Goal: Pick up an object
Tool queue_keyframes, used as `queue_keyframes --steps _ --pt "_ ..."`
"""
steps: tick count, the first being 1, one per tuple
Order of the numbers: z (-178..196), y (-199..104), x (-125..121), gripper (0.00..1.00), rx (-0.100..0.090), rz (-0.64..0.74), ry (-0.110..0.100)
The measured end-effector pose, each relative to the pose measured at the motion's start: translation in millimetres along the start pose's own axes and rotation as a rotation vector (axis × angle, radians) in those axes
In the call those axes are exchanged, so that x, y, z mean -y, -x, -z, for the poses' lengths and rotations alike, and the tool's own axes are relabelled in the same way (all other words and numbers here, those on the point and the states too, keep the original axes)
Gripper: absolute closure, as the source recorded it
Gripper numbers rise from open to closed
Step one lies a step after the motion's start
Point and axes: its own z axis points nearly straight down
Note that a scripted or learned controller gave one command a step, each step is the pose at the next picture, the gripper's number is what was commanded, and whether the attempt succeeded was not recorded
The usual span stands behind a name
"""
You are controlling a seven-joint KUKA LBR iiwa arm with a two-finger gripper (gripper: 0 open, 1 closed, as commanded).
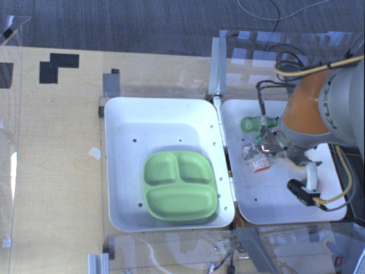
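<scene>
1. Status: you should record the pick as not done. The gripper (267,144) sits low inside the right bin (268,210), over the upper-left part of its floor, and no object is seen carried by it.
2. Candidate objects: two small items lie in the right bin. A small green item (250,124) sits near the bin's upper-left corner, just beside the gripper on its far side. A small red-and-white packet (258,161) lies on the bin floor, just below the gripper as the camera sees it and very close to it. Whether the gripper touches either one cannot be told.
3. Gripper state: the wrist covers the tip, so I cannot tell whether it is apart, together or clamped on anything. Treat any grasp as unconfirmed.
4. Other contents: the left bin (125,124) stands against the right bin's left wall. It holds a green divided plate (179,184), well apart from the gripper and untouched.
5. Arm pose: the arm (342,104) enters over the right bin's right edge. Its orange band (305,110) hangs above the bin's upper-middle floor, and the wrist turns down and towards the bin's left wall.
6. Work left, in my judgement: you need to close on one item, most likely the packet or the green item, and lift it clear of the right bin's floor.
7. Risk, in my judgement: both items are small and lie close together near the bin's left wall, so a miss or a nudge is likely.
</scene>
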Motion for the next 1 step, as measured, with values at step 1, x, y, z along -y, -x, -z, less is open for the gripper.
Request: queue_keyframes --steps 1 --pt "80.7 -48.9 -87.2 1.0 0.001 0.071 0.001"
